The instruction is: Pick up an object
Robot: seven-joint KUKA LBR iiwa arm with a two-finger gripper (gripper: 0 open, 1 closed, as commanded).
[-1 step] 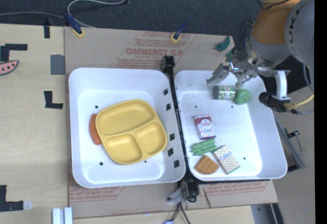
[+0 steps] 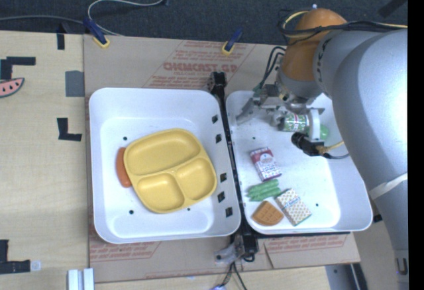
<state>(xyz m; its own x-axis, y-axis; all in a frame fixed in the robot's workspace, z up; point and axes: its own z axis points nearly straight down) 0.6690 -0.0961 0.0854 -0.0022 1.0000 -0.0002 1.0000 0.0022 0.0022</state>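
My fingers [image 2: 255, 104] hang low over the upper part of the right bin [image 2: 344, 206], near its left wall; whether they stand wide or narrow I cannot tell from this slant, and nothing shows between them. My grey arm comes in from the right of the frame, orange band at upper right. Just right of my wrist lies a small green-and-white container [image 2: 306, 124] on its side. Lower in the same bin sit a small red-and-white packet [image 2: 265, 163], a green bean-like toy [image 2: 264, 190], a round waffle-patterned biscuit [image 2: 267, 214] and, touching it, a tilted pale cracker box [image 2: 293, 206]. In the left bin [image 2: 109, 106], a yellow three-compartment tray [image 2: 171, 169] lies at a slant at centre, with an orange sausage-shaped toy [image 2: 122, 168] tucked against its left edge. Both bins rest on cardboard atop the table [image 2: 40, 176].
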